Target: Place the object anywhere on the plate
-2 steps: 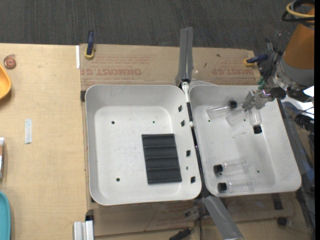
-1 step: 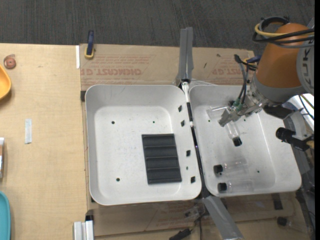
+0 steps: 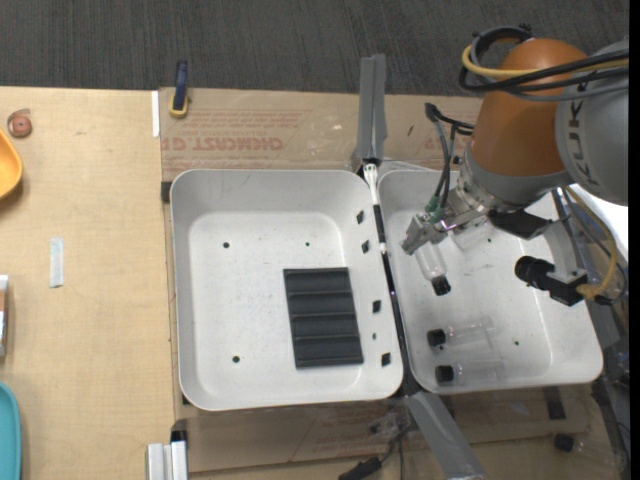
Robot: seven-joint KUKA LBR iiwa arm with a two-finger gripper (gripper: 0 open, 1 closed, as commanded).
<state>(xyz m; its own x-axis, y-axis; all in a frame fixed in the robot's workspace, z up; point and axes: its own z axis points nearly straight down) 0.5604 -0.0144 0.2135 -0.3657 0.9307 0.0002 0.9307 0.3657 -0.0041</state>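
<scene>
The plate point(image 3: 322, 318) is a black ribbed rectangle lying flat in the left bin point(image 3: 200, 268), toward its lower middle. My gripper point(image 3: 432, 268) hangs over the upper left part of the right bin point(image 3: 560, 368), close to the divider between the bins. Below it, on the right bin's floor, lies a faint see-through object point(image 3: 472, 333) with small dark pieces at its left, one point(image 3: 436, 338) above the other point(image 3: 446, 373). Nothing shows clearly between the fingers. The gripper is well to the right of the plate.
A black fitting point(image 3: 545, 273) on the arm juts over the right bin's right side. Cables point(image 3: 500, 43) loop above the orange wrist band. A grey post point(image 3: 372, 108) stands behind the bins, above the divider. An orange dish point(image 3: 8, 168) sits on the bench at the far left.
</scene>
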